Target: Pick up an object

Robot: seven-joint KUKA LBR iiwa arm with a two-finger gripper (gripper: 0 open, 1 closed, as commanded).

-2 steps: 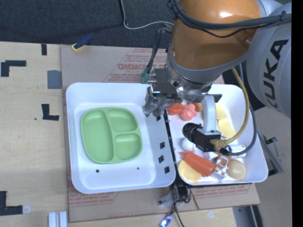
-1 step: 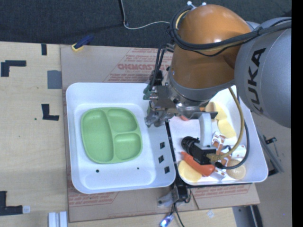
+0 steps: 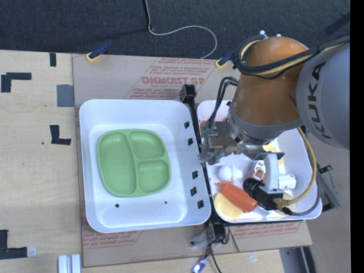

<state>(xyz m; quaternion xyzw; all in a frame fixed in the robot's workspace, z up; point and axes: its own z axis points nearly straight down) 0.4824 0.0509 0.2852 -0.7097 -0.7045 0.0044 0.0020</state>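
My arm's orange-banded wrist hangs over the right bin (image 3: 311, 152) and hides much of it. The gripper (image 3: 220, 145) reaches down at that bin's left side, close to the wall shared with the left bin. Just below it lie a small white lump (image 3: 228, 172), an orange carrot-shaped toy (image 3: 238, 195) and a pale yellow disc (image 3: 223, 209) partly under the carrot. A white piece with orange marks (image 3: 260, 169) and a white bottle-like thing (image 3: 284, 181) lie further right. I see nothing between the gripper and these things that shows a hold.
The left bin (image 3: 91, 118) holds a green divided plate (image 3: 134, 162) at its middle. A black-clipped divider (image 3: 195, 147) runs between the bins. Both bins sit on cardboard (image 3: 165, 75); a white cable (image 3: 187, 32) loops behind.
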